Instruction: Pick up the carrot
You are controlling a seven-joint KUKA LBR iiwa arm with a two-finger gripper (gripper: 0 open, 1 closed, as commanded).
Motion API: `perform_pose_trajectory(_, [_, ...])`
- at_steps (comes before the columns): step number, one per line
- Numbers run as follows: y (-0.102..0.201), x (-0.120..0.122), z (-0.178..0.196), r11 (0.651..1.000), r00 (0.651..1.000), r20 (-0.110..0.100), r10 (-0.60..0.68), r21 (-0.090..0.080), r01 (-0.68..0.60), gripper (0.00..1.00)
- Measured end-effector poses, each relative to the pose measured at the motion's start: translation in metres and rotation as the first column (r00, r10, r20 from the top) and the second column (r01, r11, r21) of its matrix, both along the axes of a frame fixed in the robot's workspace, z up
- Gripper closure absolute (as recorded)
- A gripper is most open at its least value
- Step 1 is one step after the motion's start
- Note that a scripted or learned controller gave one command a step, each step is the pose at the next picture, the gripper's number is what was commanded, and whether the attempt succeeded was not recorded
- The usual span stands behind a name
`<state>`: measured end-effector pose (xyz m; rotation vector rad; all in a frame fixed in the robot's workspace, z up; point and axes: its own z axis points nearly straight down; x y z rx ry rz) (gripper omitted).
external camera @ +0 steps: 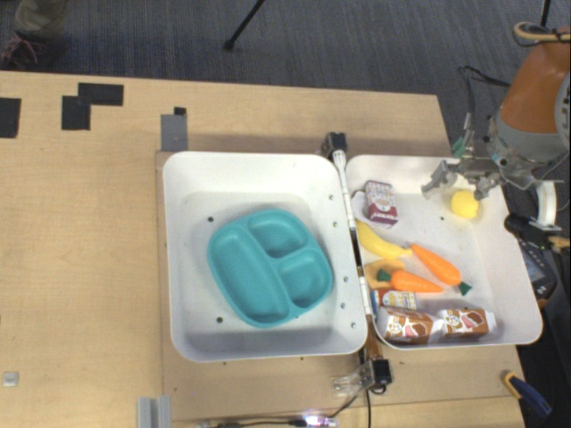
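Pale wooden bench top (80,239) carries two shallow white plastic bins side by side, with grey carpet beyond its far edge; the left bin (192,328) holds a teal plastic divided plate (269,266) with three compartments; the right bin (508,266) holds the small items. Two orange toy carrots lie near that bin's middle; the upper carrot (434,263) slants down to the right, touching the tip of a yellow toy banana (382,244), and the lower carrot (416,282) lies just below it. A small maroon-and-white carton (381,203) sits toward the far left corner; a brown-and-white wrapped bar (435,324) lies along the near wall. The grey two-finger gripper (462,178) hangs over the far right corner with fingers spread apart, gripping nothing, just above a round yellow toy lemon (465,205), well apart from both carrots.
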<state>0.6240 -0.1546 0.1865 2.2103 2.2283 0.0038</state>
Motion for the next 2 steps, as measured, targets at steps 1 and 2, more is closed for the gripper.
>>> perform_pose_trajectory(1, [-0.006, -0.063, -0.099, 0.93, 0.93, 0.003, 0.368, -0.004, -0.368, 0.0])
perform_pose_trajectory(2, [-0.005, -0.059, -0.087, 0.929, 0.929, 0.013, 0.369, -0.009, -0.369, 1.0])
